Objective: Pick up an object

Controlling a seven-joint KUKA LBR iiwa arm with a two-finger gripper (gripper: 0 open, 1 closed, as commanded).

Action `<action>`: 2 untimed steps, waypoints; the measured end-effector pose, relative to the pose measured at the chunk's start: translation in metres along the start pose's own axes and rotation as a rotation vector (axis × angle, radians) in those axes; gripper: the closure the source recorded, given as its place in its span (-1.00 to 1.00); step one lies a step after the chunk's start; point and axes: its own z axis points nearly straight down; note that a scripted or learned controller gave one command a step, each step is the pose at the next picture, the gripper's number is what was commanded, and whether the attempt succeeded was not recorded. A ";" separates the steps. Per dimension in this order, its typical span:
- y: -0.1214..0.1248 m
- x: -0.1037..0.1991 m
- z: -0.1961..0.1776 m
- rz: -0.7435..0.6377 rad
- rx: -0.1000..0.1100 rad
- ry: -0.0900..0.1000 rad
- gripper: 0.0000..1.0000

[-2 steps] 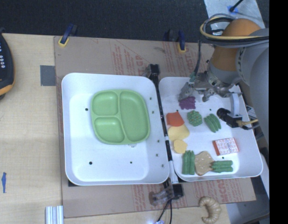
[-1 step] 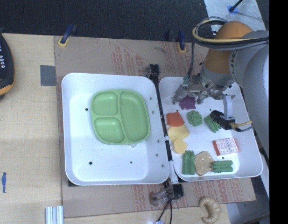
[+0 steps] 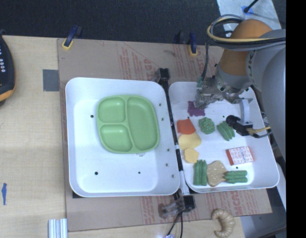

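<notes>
Below, wooden bench [image 3: 29, 148], cardboard sheet [image 3: 118, 53], dark floor [image 3: 118, 9]

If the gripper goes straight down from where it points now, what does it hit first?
Most likely the purple piece in the right bin; the gripper hangs just above its upper edge. Depth is unclear, so it may touch bare bin floor beside it.

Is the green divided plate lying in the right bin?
No, the green divided plate lies in the left bin, apart from the toys.
</notes>
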 end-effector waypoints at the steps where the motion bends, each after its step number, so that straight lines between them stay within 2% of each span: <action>1: 0.000 0.000 0.001 -0.001 0.001 0.000 -1.00; 2: -0.001 0.003 0.012 0.002 0.000 0.001 -1.00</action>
